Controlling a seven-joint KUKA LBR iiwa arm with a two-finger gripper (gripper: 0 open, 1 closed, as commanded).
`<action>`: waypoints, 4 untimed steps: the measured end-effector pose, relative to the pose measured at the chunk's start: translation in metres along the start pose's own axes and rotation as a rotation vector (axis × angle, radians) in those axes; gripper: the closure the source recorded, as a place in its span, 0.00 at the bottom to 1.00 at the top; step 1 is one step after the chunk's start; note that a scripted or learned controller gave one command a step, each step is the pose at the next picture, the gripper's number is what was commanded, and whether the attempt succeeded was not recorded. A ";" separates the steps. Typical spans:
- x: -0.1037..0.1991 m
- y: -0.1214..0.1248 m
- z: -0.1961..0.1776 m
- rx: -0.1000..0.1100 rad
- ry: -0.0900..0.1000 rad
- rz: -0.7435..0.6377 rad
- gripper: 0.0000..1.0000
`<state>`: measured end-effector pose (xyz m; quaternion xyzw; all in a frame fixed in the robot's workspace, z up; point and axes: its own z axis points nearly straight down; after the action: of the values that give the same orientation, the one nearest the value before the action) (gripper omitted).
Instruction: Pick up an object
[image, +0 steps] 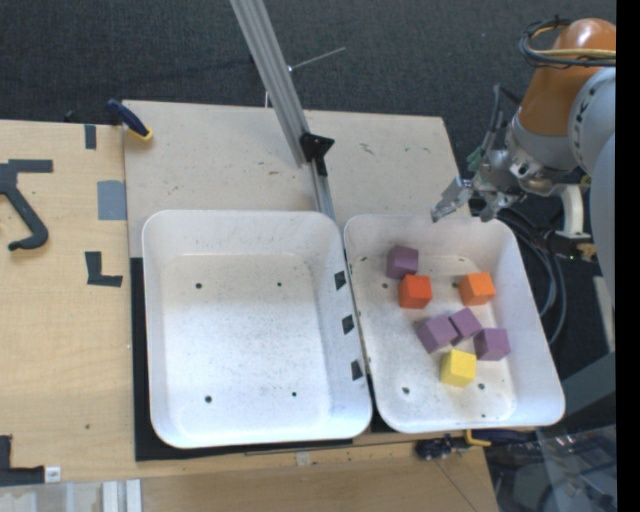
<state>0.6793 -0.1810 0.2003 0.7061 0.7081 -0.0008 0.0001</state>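
The right bin (541, 352) holds several small cubes. A purple cube (402, 261) lies toward the back, with a red-orange cube (415, 291) just in front of it and an orange cube (477, 288) to the right. Three more purple cubes (464, 331) cluster near the middle, and a yellow cube (459, 367) sits in front of them. My gripper (462, 205) hangs over the bin's back right rim, above and behind the cubes. It is open, with nothing between its fingers. The orange-banded arm (565, 75) comes in from the upper right.
The left bin (150, 300) stands beside the right one and shares its middle wall. A slanted metal rail (285, 90) runs from the top down to the bins' junction. Black cables (560, 260) hang at the right of the right bin.
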 end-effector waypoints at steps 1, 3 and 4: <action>0.000 0.000 0.000 0.001 -0.001 0.000 0.00; 0.010 -0.007 0.105 0.006 0.000 0.001 0.00; 0.010 -0.007 0.094 0.005 -0.001 -0.001 1.00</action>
<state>0.6725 -0.1709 0.1065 0.7058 0.7084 -0.0029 -0.0011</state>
